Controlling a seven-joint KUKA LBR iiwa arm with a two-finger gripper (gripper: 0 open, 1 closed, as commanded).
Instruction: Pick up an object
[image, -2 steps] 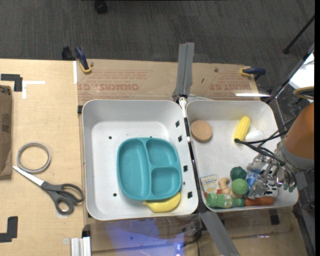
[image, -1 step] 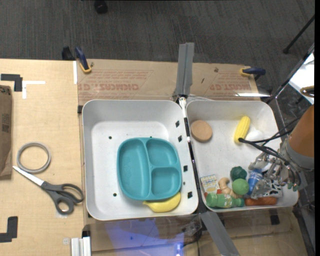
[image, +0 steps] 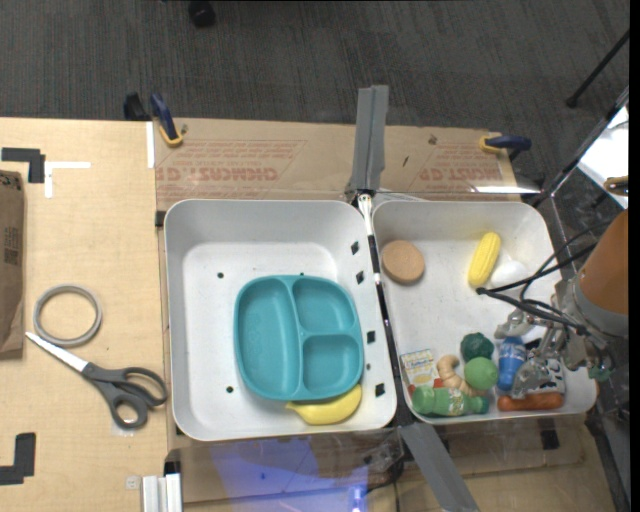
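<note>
My gripper (image: 545, 355) hangs low over the near right corner of the right bin (image: 450, 212), on the grey arm with its orange band at the view's right edge. Right beside it lie a small blue bottle (image: 509, 362), a green ball (image: 481, 373), a darker green piece (image: 477, 346) and a red-orange carrot-like piece (image: 530, 402). A yellow corn cob (image: 484, 258) and a round tan disc (image: 403, 261) lie farther back in that bin. Cables and metal parts clutter the gripper's tip.
The left bin (image: 200, 218) holds a teal divided plate (image: 298, 335) with a yellow banana (image: 328, 407) partly under its near edge. A small printed packet (image: 418, 363) and a green item (image: 445, 402) lie in the right bin. Scissors (image: 100, 378) and a tape roll (image: 67, 313) rest on the bench at left.
</note>
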